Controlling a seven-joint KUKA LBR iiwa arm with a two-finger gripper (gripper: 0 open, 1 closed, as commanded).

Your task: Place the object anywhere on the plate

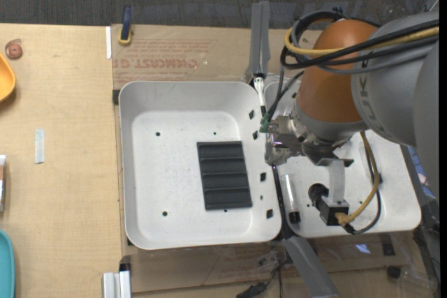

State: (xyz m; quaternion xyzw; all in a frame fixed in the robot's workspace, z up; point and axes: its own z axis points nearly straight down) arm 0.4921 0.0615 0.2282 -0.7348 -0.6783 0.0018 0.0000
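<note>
Arm [391, 73] comes in from the right and sits over the right bin [391, 213], wrist pointing roughly straight down. The orange band [335, 73] faces the camera and covers most of what's under it. Yellow and black cables [307, 31] loop over the top of the wrist. Another loop hangs down to a small black bracket-mounted unit [328, 207] low in the right bin.

Gripper [290, 143]: we see only part of the metal body poking out from under the wrist, right at the wall between the two bins. We can't tell whether it's open or closed, or whether it has anything.

The black ribbed rectangular plate [225, 175] lies flat in the left bin [140, 150], a bit right of centre, with nothing on it.

A slim dark-and-silver pen-like cylinder [286, 193] lies in the right bin along its left wall, just below the gripper and well apart from the plate. We can't say for certain whether it's the loose object or arm hardware.

Much of the right bin's floor is hidden by the arm. The bins sit on brown cardboard [181, 59] with reversed red print. On the worktop [56, 150] at the left, an orange bowl [5, 84] and a teal item [5, 265] are cut off by the frame edge. A blue clamp [126, 24] grips the cardboard's top-left corner.
</note>
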